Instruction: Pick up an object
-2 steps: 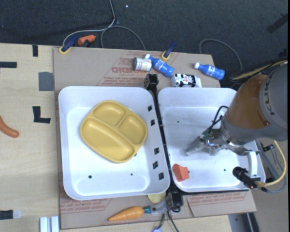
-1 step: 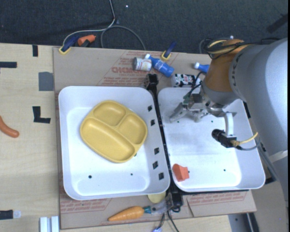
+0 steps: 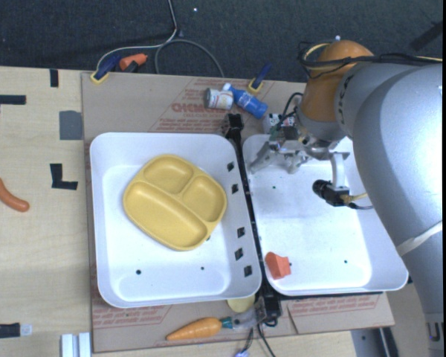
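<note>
The grey arm (image 3: pixel 401 147) reaches in from the right and fills much of that side, its orange band (image 3: pixel 328 80) sitting above the wrist at the far end of the right bin (image 3: pixel 312 236). The end effector (image 3: pixel 282 153) hangs low over the far left corner of that bin, close to the divider between the two bins. Whether it is spread wide or drawn narrow I cannot tell, since the metal parts there blur together at this slant, and nothing is visibly held. A short black part (image 3: pixel 328 192) juts from the wrist assembly over the bin floor.

The only loose thing in the right bin is a small orange block (image 3: pixel 278 265), lying at the near left corner, just beside the divider and well apart from the end effector. The left bin (image 3: pixel 111 274) carries a yellow divided plate (image 3: pixel 175 201) (three compartments, lying flat and turned at an angle), roughly in the middle.

On the cardboard sheet (image 3: pixel 134 110) beyond the bins lie a white and blue bottle (image 3: pixel 236 99) on its side and a blue clamp (image 3: pixel 260 76). An orange-handled clamp (image 3: pixel 119 65) grips the sheet's far left corner. A toy carrot (image 3: pixel 195 329) rests on the near edge of the sheet, below the left bin. Far off on the wooden counter (image 3: pixel 30 259) to the left lies a small orange sausage shape (image 3: pixel 9 195), possibly a toy hot dog
</note>
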`<state>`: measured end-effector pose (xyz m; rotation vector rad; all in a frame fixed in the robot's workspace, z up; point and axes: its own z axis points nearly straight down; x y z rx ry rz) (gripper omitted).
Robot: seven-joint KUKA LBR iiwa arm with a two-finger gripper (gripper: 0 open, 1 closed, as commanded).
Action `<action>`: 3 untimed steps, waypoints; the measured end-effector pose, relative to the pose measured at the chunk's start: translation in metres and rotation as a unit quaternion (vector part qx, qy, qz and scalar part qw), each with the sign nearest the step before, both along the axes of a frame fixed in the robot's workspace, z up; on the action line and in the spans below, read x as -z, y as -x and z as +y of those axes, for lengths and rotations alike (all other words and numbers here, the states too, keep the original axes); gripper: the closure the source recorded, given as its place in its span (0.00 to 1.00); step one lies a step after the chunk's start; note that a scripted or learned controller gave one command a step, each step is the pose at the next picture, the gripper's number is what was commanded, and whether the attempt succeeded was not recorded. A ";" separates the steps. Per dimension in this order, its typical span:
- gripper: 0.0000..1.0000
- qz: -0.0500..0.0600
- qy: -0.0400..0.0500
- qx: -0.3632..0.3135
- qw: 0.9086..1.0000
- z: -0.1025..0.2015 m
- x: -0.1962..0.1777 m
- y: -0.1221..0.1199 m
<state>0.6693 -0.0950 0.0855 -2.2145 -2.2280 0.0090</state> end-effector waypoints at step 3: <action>0.00 -0.001 -0.001 0.002 1.000 -0.003 0.000 0.000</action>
